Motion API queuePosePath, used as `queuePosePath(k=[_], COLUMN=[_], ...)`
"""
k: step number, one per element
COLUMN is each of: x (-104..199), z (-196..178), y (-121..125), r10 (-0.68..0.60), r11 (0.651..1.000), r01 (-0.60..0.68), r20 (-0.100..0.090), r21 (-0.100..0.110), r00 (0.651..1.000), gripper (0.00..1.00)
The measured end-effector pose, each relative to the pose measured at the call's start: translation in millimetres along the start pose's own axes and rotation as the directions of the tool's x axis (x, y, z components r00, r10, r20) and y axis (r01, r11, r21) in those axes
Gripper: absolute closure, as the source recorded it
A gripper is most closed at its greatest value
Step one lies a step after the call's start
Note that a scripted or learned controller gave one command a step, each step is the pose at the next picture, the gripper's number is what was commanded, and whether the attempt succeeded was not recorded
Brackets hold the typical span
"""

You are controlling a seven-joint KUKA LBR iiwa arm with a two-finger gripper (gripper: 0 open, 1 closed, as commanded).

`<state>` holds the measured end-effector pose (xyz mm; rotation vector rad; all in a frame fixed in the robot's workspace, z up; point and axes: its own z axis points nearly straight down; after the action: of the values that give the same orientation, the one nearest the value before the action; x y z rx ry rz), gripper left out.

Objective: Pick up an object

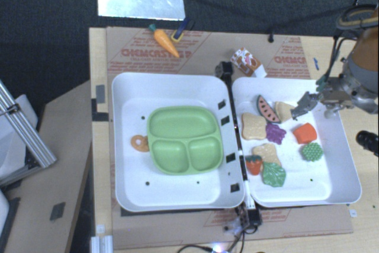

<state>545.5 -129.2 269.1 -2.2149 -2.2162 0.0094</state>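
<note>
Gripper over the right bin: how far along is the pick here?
Done: the gripper has reached the right bin, hovering above the toy food beside the watermelon slice. In hand: nothing visible between its fingers. Left: closing on a piece and lifting it; the orange block and the others all lie in the bin.

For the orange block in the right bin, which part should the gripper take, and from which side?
Judging by its pose, take the orange block across its two upright sides, coming straight down from above. It lies flat in the right bin, with the green bumpy ball close in front, so a sideways approach looks crowded.
</note>
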Motion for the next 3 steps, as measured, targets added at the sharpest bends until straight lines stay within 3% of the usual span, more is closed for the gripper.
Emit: queuePosePath(k=[1, 3], x=[0, 12], z=[-6, 89], y=[2, 16], r10=[-0.003, -0.001], r11=[1.000, 1.000], r01=[0.003, 0.001], r20=[0.002, 0.001], r21=[-0.012, -0.008], r00=[1.000, 1.000], gripper=[0.00, 0.00])
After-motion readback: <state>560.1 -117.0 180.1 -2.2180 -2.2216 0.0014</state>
